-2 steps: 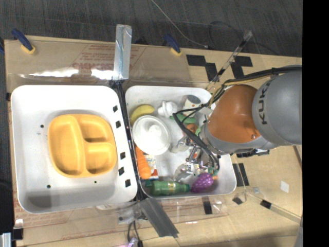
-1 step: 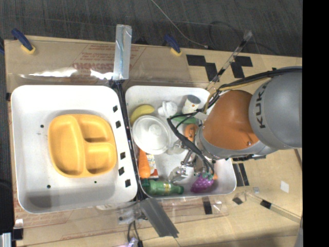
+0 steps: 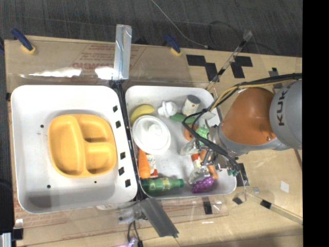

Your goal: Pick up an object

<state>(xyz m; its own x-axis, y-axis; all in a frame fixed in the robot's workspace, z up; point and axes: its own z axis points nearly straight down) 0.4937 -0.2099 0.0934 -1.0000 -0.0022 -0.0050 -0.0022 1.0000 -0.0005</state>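
My gripper (image 3: 201, 157) is low in the right bin (image 3: 172, 92), near its right side, amid a clutter of small items. Just below it lie a bunch of purple grapes (image 3: 204, 184) and a green bottle (image 3: 161, 184) on its side along the front wall. An orange carrot-like piece (image 3: 145, 164) lies left of the bottle's top end. A white bowl (image 3: 151, 133) sits upside down at the bin's left, with a yellow fruit (image 3: 143, 111) behind it. A white cup (image 3: 191, 105) and a small white object (image 3: 167, 108) rest near the back wall. The wrist hides whatever is directly under the gripper.
The left bin (image 3: 25, 153) holds a yellow divided tray (image 3: 82, 143). The arm's orange band (image 3: 249, 118) hangs over the right bin's right wall, with black cables (image 3: 205, 118) looping across it. A silver bracket (image 3: 122, 50) stands behind the divider between the bins.
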